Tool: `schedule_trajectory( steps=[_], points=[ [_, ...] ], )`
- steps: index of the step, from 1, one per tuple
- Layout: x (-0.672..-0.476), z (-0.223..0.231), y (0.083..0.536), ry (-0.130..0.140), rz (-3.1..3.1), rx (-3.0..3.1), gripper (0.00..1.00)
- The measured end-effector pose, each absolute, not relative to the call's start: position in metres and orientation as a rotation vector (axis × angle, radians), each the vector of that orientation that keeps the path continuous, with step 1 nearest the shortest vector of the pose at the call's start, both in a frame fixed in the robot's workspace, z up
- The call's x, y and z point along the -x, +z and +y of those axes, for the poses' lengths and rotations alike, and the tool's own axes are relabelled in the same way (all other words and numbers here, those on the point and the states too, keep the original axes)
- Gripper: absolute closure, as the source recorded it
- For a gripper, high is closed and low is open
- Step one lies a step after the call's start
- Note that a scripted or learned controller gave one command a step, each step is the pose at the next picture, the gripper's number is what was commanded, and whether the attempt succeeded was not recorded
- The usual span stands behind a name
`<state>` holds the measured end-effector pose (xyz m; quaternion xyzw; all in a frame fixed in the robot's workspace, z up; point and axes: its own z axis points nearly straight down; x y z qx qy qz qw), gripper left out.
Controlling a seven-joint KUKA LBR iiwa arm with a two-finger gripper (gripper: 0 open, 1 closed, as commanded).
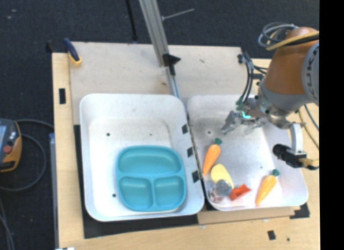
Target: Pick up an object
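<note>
In the right bin (236, 109) lie two toy carrots: one (211, 157) near the left wall, another (266, 186) at the lower right. A yellow piece (221, 174), a small red piece (240, 191) and a greyish item (217, 191) are bunched at the bin's front. My gripper (236, 122) hangs over the bin's upper middle, above and right of the left carrot. Nothing shows between its fingers.
The left bin (97, 109) holds a blue divided tray (151, 178). A metal pole (156, 28) slants up from between the bins at the back. A black fitting (287, 155) sticks out at the right bin's right edge.
</note>
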<state>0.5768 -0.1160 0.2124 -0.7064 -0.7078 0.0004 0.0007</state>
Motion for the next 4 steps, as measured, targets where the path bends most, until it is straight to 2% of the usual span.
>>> schedule_trajectory(
  steps=[1,3,4],
  points=[
    [-0.577,-0.116,0.213,-0.001,-2.224,2.219,0.0],
    [-0.583,-0.11,0.124,0.005,-2.219,2.222,0.0],
    [-0.583,-0.111,0.1,0.003,-2.219,2.225,0.0]
  ],
)
